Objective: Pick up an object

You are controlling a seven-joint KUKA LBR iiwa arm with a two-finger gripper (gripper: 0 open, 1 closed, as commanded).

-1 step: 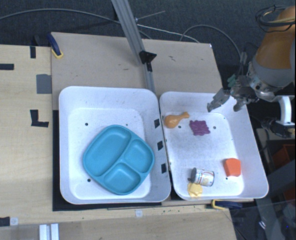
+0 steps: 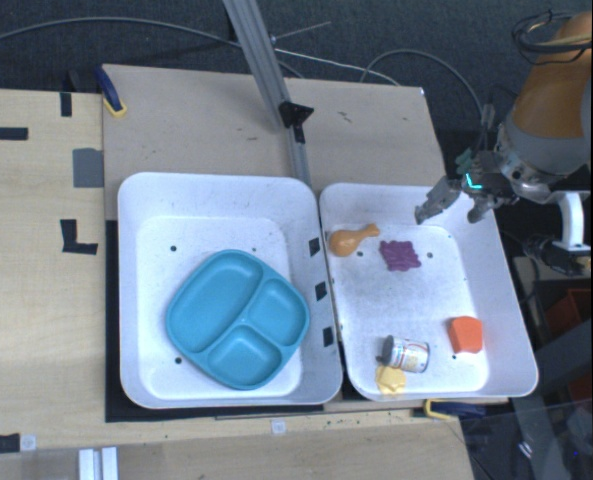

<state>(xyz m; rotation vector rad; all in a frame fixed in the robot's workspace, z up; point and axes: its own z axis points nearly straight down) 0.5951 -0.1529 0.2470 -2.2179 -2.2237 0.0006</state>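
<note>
Hovering over the right bin (image 2: pixel 506 298)'s far corner, the gripper (image 2: pixel 454 206) spreads wide, holding nothing.

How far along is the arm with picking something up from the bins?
Nothing looks done yet: the orange piece, purple piece, orange block, small can and yellow piece all lie in the right bin. In hand: the gripper sits open over that bin's upper right corner, holding nothing. Left: descend on an object, close, and lift.
</note>
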